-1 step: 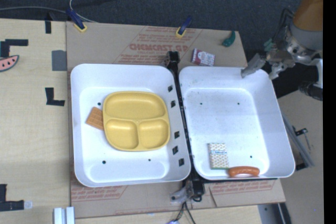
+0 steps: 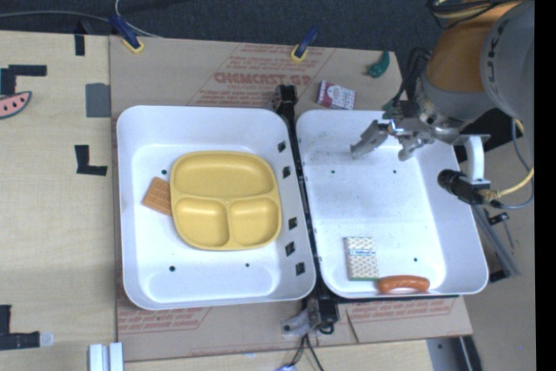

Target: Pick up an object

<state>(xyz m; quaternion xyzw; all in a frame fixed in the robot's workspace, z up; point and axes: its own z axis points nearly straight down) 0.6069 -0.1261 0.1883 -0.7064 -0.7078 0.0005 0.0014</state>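
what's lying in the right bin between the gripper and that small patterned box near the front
Nothing: in the camera view, bare white floor of the right bin stretches from the open gripper to the small box. The orange object lies beyond the box.

The hand (image 2: pixel 387 142) hangs open over the right bin (image 2: pixel 452 213); yellow tray (image 2: pixel 228 199) fills the left bin (image 2: pixel 139 187).

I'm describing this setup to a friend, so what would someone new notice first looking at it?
The yellow divided tray catches the eye first, lying in the middle of the left bin. Next comes the grey and orange arm at the upper right, its open hand over the far end of the right bin. A small card box and an orange sausage-shaped object lie at that bin's near edge.
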